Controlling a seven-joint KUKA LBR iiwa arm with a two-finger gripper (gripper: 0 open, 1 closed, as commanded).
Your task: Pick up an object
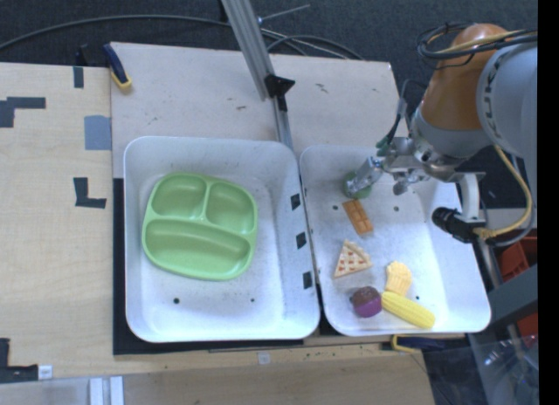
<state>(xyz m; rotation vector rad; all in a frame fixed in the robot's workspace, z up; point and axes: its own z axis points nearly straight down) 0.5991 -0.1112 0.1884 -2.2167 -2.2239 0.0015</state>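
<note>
Pincer [362,183] grips a green item [357,187] above the orange block [357,217], waffle wedge [351,260] and corn [407,309] nearby

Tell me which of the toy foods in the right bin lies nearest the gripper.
The orange-brown oblong piece, lying just below the gripper in the upper half of the right bin. The waffle-patterned wedge, purple piece and two yellow corn pieces lie farther toward the near edge.

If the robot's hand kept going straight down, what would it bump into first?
Probably the small green toy right under the hand, in the right bin. Depth is hard to judge from above, so it may meet the bin floor beside it.
</note>
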